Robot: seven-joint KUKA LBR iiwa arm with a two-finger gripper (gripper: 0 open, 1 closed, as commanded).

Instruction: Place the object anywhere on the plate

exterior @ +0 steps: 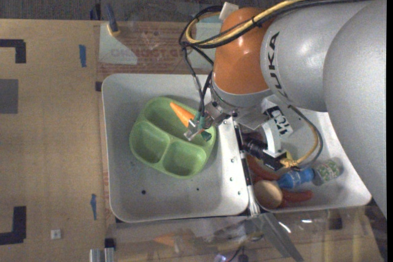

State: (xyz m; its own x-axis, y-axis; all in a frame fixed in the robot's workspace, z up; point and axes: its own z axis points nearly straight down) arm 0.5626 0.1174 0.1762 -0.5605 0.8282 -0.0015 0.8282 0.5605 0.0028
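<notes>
Hovering over the plate (161, 147), my gripper (199, 127) sits at the right edge of its upper compartment, tips just beside the carrot (180, 112). The carrot lies in that compartment, slanted, its thick end toward me. Whether I am clenched on its end, touching it, or let go, I cannot tell; my wrist covers the spot.

I judge the carrot a light, stiff plastic toy, smooth and tapered, so it could slide out of a pinch near the point. Hold is best taken across the thick part, around the middle, squarely across its length.

Counting: one green plate with three compartments, one carrot in it, two bins. The left bin (123, 181) bears the plate. The right bin (353, 193) holds a small heap: one blue bottle (296, 179), one tan egg-like thing (268, 194), one red long piece (295, 196), and one speckled clear thing (328, 170) beside the bottle. More may lie under my arm.
</notes>
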